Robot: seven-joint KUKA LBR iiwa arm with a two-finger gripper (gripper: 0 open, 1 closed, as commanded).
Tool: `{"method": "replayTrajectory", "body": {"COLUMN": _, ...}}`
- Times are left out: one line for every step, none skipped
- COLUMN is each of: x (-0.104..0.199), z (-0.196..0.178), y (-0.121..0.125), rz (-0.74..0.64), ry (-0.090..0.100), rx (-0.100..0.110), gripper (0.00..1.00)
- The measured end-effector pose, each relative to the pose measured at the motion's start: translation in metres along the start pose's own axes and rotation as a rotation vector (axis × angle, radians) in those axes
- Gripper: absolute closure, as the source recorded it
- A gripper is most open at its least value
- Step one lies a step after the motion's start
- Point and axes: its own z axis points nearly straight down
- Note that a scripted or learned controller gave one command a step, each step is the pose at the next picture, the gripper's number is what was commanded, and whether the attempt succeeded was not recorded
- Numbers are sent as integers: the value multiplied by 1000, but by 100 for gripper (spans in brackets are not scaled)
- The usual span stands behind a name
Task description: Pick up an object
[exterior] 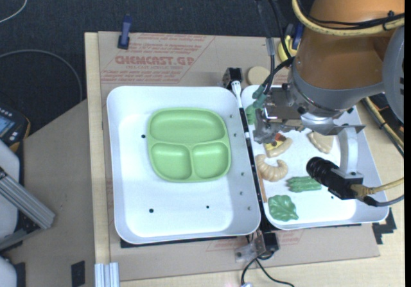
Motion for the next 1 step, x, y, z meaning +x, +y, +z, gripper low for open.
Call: {"method": "replayTrajectory", "body": {"x": 110, "z": 13, "y": 0, "rz": -10, "ry": 4, "rx": -7, "gripper": 100}}
